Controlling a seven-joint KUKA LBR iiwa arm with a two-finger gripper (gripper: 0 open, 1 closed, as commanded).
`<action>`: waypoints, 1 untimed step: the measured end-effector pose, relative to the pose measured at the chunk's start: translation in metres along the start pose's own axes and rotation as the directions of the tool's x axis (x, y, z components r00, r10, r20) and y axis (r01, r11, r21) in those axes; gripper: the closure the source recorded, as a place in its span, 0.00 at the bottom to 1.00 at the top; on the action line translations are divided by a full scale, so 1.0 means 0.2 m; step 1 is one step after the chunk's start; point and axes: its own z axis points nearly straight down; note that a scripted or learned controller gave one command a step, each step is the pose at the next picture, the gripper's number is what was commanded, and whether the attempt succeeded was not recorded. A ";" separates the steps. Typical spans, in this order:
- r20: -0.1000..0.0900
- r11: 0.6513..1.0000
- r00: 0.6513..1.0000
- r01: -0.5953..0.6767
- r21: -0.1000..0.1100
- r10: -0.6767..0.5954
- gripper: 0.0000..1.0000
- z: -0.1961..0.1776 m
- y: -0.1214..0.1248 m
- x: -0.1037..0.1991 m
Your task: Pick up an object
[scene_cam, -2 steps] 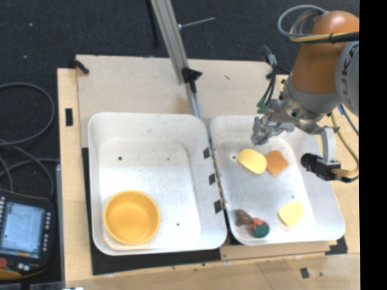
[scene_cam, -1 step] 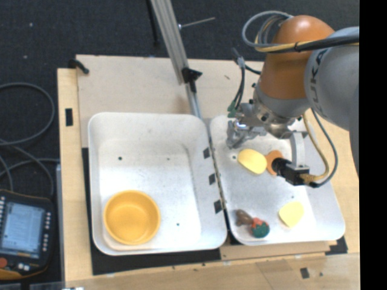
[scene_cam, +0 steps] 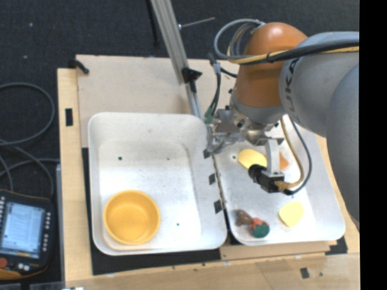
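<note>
I've got the claw (scene_cam: 219, 139) low at the right bin's (scene_cam: 314, 222) inner wall; how wide it gapes I cannot tell (wrist hides it). Nearest pickable, a yellow piece (scene_cam: 251, 158), lies just beside it, so I'd try that.

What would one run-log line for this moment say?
arm: over right bin | gripper: near divider, fingers unclear | right bin: yellow pieces, small toy | left bin: yellow bowl

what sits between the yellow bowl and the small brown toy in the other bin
In the camera view, just bare white bin floor and the bins' adjoining rims separate the yellow bowl from the brown toy.
</note>
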 end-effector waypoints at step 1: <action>-0.001 1.000 1.000 0.000 -0.002 0.000 1.00 0.00 -0.01 0.21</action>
